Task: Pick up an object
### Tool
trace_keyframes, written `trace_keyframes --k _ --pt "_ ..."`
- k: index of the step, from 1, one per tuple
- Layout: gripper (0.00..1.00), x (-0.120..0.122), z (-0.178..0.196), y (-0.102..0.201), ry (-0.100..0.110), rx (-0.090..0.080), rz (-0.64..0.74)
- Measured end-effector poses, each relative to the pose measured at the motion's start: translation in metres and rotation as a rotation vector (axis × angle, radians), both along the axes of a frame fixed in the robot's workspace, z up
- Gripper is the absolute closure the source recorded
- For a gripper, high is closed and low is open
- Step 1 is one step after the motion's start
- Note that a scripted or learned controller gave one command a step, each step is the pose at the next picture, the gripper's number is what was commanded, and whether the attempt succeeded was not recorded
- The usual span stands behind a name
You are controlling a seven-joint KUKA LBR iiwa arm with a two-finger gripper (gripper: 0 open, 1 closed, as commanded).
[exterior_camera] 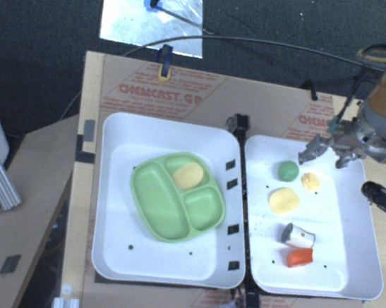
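Your claw [328,153] hangs spread and empty over the right bin's [360,230] far edge. The green ball [288,171] lies nearest, just down-left of it.

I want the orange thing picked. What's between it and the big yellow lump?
The small white and grey cup lies between the yellow lump and the orange piece, seen in the camera view.

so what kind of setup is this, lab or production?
Most likely a robotics lab grasping rig: two white bins clamped side by side on a brown board, toy food pieces like the green ball, and the arm's tool above the right bin.
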State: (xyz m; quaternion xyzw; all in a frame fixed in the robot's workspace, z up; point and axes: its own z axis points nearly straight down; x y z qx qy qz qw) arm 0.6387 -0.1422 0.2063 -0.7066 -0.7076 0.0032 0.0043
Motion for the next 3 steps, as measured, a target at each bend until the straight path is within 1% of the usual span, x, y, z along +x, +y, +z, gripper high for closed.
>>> trace_keyframes --k 1,2,3 --pt "0.00 0.003 0.007 0.000 -0.012 -0.002 0.002" --pt "0.00 -0.003 -0.052 0.005 -0.008 -0.001 0.001" --pt "0.00 -0.003 -0.113 0.001 -0.008 -0.001 0.000"
